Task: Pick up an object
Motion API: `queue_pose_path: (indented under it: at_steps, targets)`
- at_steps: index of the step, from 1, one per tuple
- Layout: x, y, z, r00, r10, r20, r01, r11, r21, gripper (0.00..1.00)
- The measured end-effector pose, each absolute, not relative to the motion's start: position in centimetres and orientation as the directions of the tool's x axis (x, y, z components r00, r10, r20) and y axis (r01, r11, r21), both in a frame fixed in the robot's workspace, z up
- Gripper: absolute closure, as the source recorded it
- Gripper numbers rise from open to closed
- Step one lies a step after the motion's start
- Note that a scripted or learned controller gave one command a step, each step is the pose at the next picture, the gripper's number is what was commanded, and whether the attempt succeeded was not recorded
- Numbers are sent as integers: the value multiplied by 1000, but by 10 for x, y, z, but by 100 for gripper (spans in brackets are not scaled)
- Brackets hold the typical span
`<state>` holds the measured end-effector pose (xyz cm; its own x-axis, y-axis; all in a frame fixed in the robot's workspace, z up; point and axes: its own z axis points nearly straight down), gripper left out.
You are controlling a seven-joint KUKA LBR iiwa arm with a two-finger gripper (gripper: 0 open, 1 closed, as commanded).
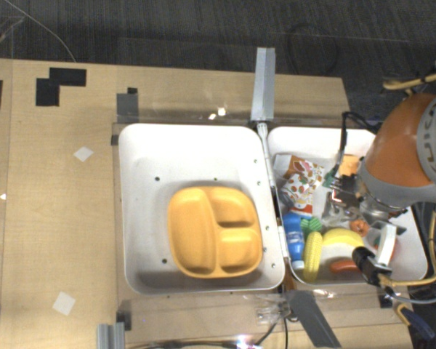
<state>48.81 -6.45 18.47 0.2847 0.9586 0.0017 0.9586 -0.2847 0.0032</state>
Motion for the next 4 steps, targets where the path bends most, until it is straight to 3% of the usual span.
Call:
queue_pose_path:
  at_steps: [1,4]
  targets:
    - [486,-161,159,263,965,-3,965,-263,1,100]
    - [493,-156,192,240,971,0,971,-240,12,100]
